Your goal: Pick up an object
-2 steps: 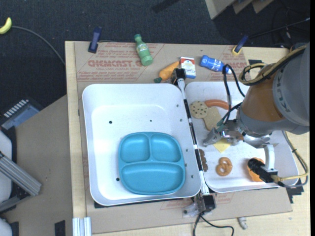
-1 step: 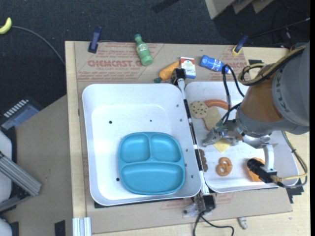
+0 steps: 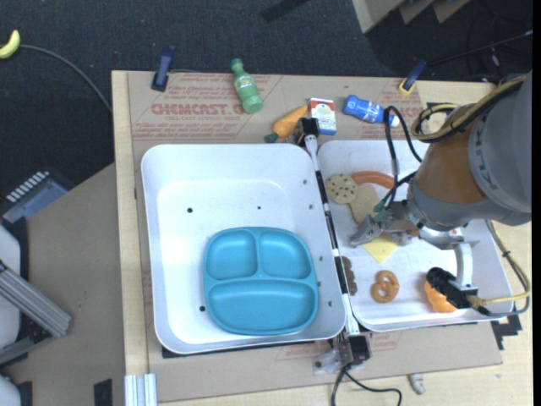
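blue tray (image 3: 259, 279) in left bin; pretzel (image 3: 385, 286), cheese (image 3: 382, 249) under arm; fingers (image 3: 365, 232) state: cannot tell.

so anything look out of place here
Yes: several toys lie outside the bins, on the cardboard behind them: a green bottle on its side, a small carton, a blue can.

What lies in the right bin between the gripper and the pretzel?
In the camera view, a yellow cheese slice lies between the gripper above and the pretzel below, on the right bin floor.
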Robot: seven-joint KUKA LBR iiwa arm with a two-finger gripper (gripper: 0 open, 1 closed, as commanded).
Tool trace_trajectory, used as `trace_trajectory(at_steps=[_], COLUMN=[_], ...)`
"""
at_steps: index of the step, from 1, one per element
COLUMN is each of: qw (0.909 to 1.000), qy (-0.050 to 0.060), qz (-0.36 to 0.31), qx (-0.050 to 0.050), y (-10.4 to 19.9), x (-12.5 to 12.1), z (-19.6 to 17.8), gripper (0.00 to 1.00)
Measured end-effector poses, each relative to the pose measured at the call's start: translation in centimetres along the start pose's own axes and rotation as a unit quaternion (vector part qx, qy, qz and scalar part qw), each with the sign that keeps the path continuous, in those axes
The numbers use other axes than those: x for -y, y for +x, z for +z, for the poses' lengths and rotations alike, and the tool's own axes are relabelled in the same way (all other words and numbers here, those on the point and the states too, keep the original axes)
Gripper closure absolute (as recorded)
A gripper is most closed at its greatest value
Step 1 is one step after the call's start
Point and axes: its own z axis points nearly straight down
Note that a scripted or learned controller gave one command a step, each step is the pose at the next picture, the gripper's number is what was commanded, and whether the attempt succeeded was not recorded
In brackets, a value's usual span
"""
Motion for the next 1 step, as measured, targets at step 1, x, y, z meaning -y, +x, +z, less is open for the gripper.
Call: trace_trajectory(at_steps=[1], qw=[1.0], qy=[-0.001], qz=[0.0], qx=[0.001], y=[-0.01], x=[-0.07], z=[-1.06], gripper=[1.0])
